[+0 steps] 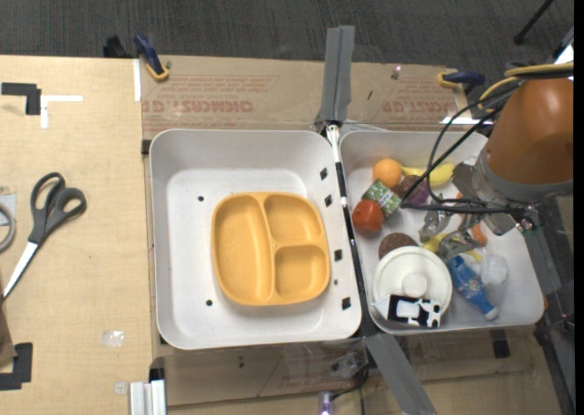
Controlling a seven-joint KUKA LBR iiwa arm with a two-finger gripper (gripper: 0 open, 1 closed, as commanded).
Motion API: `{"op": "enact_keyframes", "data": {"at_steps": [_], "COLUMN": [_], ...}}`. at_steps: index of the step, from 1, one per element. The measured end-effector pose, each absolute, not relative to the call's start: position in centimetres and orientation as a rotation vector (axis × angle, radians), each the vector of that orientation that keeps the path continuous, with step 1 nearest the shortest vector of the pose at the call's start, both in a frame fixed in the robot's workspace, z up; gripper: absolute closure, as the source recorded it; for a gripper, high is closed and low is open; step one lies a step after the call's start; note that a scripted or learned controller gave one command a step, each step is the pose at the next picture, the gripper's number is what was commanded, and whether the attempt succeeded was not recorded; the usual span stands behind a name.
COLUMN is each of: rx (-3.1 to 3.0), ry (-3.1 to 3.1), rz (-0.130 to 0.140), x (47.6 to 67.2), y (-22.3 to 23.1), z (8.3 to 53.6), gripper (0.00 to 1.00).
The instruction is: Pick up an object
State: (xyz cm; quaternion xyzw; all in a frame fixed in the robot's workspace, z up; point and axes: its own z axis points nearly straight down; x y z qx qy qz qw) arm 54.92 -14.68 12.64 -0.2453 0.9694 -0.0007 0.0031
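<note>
Brown cardboard with mirrored, unreadable lettering

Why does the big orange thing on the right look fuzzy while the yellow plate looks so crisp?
In the camera view, the orange band of the arm sits much nearer the lens, so it blurs; the yellow divided plate lies flat in the left bin in focus, under soft even light with faint shadows; the right bin looks slightly washed out.
</note>
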Motion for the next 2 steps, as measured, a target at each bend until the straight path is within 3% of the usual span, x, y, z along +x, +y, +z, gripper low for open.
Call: {"op": "enact_keyframes", "data": {"at_steps": [1,2], "rx": [-0.745,-0.959], "ry": [3.022,2.986], "rz": [-0.038,0.0], "x": [54.4,56.6], "y": [-12.1,-5.0], "z": [10.2,22.6], "gripper": [1.0,1.0]}}
